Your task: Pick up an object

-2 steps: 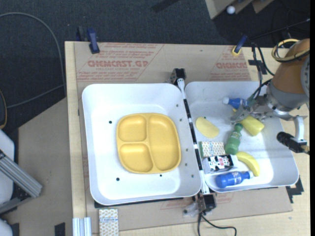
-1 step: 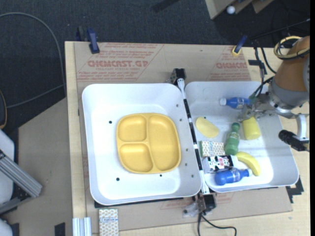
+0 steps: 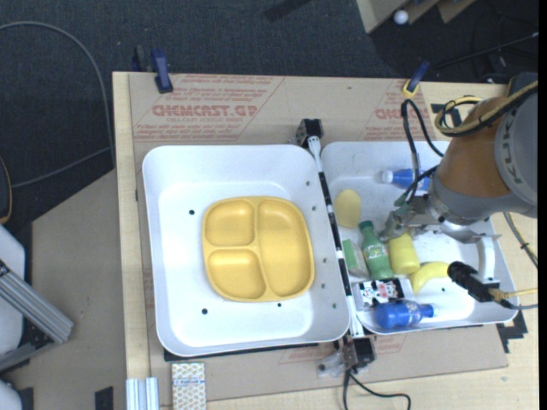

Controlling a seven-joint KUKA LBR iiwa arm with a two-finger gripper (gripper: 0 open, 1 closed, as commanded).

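Observation:
My gripper point(image 3: 402, 222) is low over the middle of the right bin point(image 3: 359, 157), under the orange and grey wrist. Just below it lie a yellow cylinder point(image 3: 402, 253) and a green bottle point(image 3: 373, 250). A yellow egg-shaped piece point(image 3: 348, 206) rests to its left, near the bin's left wall. A banana point(image 3: 432, 272) lies to the lower right of the cylinder. Behind the gripper a clear bottle with a blue cap point(image 3: 398, 177) is partly hidden by the arm. Nothing shows between the gripper's tips.
A blue bottle point(image 3: 402, 314) and a small black, white and red pack point(image 3: 380, 290) lie at the right bin's front edge. A green stick point(image 3: 349, 256) rests along its left wall. The left bin point(image 3: 171, 229) holds a yellow divided plate point(image 3: 257, 248).

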